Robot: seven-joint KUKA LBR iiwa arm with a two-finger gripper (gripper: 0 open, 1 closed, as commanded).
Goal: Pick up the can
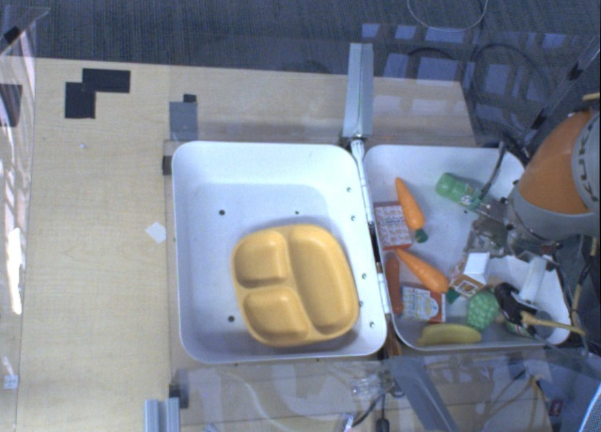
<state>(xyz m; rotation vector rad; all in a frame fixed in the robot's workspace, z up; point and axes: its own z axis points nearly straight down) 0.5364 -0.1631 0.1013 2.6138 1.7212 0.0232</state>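
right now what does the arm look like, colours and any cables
The arm is rounded, with a broad orange band above a grey wrist. Below that sits a boxy grey and silver gripper with metal parts. Thin dark cables run along the arm's upper side. No markings are readable.

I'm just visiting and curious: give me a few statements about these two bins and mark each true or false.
1. The yellow divided tray lies in the left bin. True.
2. Two carrots lie in the right bin. True.
3. The banana lies on the yellow divided tray. False: it lies at the right bin's near edge.
4. The arm reaches over the left bin. False: it is over the right bin.
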